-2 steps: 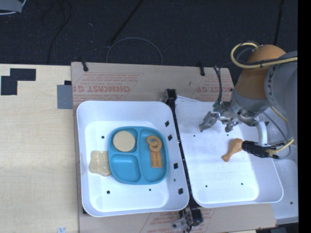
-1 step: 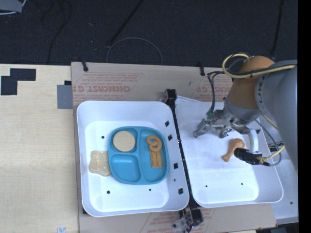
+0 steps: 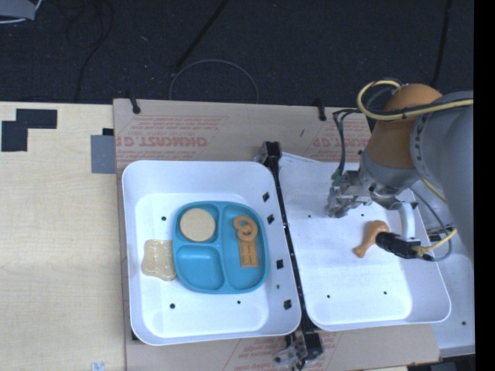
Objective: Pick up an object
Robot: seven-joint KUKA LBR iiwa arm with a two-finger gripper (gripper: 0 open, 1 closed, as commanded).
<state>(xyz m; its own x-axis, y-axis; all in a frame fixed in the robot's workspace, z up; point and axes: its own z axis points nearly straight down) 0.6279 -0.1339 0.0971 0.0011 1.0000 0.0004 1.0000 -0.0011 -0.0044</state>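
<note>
I see the hand (image 3: pixel 338 205) low over the right bin (image 3: pixel 363 300), near its upper left; I cannot tell its state. A tan wooden piece (image 3: pixel 370 238) lies just beside it. In the left bin (image 3: pixel 147 184), a blue tray (image 3: pixel 213 273) holds 2 items.

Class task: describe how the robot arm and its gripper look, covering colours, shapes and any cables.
The arm is a thick, rounded grey body with an orange band above the wrist. Yellow and black cables loop beside the band, and more run along the lower right side. The gripper is a small grey metal assembly at the wrist's end.
</note>
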